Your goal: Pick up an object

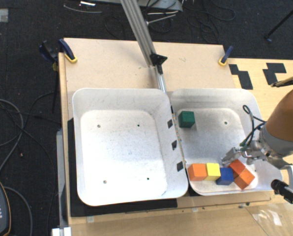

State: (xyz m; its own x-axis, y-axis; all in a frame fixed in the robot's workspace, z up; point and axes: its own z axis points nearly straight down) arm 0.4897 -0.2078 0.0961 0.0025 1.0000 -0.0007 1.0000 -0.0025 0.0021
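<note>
Seen from the fixed camera above the bench, looking down at a slant: two shallow white bins sit side by side on a pale board, and my arm reaches in from the right over the right bin (213, 96). My claw (236, 156) hangs low near that bin's front right corner, and whether it is released or clenched I cannot tell, since its tip is lost among cables and metal. Nothing is visibly caught in it. The nearest candidate is a red-orange block (242, 173), lying just below and slightly right of my claw, close against it and turned diagonal to the bin's walls. Touching that block on its left is a blue block (225, 176), then a yellow block (213, 170), then an orange block (198, 171), the row running leftward along the front wall. A green block (187, 119) stands alone, well apart, up and to the left of my claw toward the back of the bin. Counted: five blocks, one of each colour, all in the right bin. The left bin (82, 132) shows bare white floor. I judge the coming move to be a short drop onto the red-orange block.
</note>
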